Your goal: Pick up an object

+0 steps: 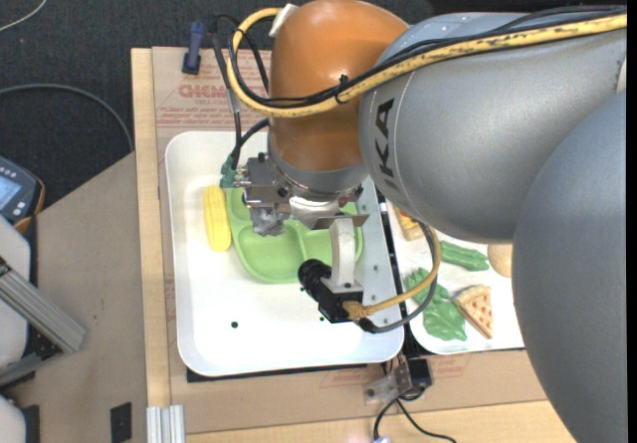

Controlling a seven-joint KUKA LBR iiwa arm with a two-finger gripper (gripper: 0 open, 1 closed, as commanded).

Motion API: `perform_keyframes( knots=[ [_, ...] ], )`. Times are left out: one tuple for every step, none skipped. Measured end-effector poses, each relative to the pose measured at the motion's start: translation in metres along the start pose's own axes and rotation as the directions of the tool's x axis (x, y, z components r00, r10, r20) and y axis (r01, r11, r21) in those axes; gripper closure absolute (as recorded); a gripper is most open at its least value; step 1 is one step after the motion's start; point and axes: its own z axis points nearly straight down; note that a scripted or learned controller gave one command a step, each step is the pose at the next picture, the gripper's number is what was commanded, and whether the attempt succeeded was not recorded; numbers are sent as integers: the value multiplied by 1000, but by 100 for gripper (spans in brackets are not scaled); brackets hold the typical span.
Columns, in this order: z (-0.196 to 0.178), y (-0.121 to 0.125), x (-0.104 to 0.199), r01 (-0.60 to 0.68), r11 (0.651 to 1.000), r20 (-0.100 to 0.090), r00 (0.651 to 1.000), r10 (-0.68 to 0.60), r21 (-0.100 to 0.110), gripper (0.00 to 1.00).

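Yellow corn cob (216,217) lies in the left bin (199,332), long axis running twelve to six, at nine o'clock from the gripper (267,217), which hovers over a green plate (261,257).

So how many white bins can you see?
2. The left bin holds a yellow corn cob and a green thing. The right bin, mostly behind the arm, holds a pizza slice.
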Motion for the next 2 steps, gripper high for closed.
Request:
perform_keyframes(
  knots=[
    [-283, 34, 4, -2, 1000, -7, 1000, 2, -25, 100],
    [-145, 54, -35, -10, 1000, 6, 1000, 10, 7, 100]
  ],
)
